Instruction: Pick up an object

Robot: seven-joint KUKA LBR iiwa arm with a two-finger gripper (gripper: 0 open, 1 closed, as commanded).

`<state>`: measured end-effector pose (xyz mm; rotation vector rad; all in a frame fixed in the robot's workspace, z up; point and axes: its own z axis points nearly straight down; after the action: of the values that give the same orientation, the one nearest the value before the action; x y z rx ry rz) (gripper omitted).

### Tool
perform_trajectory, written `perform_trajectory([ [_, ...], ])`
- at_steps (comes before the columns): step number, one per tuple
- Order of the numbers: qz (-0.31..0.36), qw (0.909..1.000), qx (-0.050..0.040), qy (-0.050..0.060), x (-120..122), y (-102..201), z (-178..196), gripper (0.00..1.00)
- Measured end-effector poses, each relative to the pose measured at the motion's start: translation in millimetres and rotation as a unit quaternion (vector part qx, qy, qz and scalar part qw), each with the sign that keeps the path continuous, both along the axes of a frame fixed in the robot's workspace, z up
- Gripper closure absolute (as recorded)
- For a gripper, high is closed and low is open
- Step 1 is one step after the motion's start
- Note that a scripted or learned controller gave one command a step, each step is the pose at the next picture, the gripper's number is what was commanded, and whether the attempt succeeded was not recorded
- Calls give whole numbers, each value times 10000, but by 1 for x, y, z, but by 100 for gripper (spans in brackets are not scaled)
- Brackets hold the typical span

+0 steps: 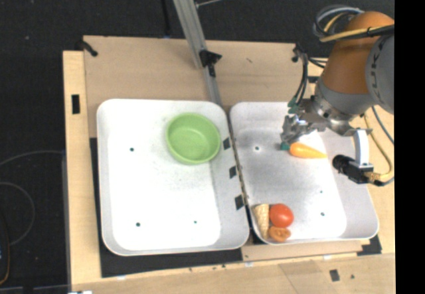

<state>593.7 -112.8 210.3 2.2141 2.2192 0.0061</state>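
In the right bin (265, 173) an orange carrot-shaped toy with a green tip (306, 150) lies in the upper right part. My gripper (289, 134) hangs just above its green end, close to or touching it. At the bin's front left corner sit a red tomato (281, 214), a tan cone-shaped piece (262, 216) and a small orange-brown piece (279, 234). A green bowl (193, 138) stands upright in the back of the left bin (133, 193).
A grey metal pole (189, 20) slants down from the top to the gap between the bins. The arm's orange band (348, 60) and black cables (362, 166) overhang the right bin's right side. The wooden bench (133, 67) surrounds both bins.
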Motion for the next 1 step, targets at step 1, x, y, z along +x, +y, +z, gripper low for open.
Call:
perform_trajectory([
  [1, 3, 10000, 3, 7, 1, -1, 40, 100],
])
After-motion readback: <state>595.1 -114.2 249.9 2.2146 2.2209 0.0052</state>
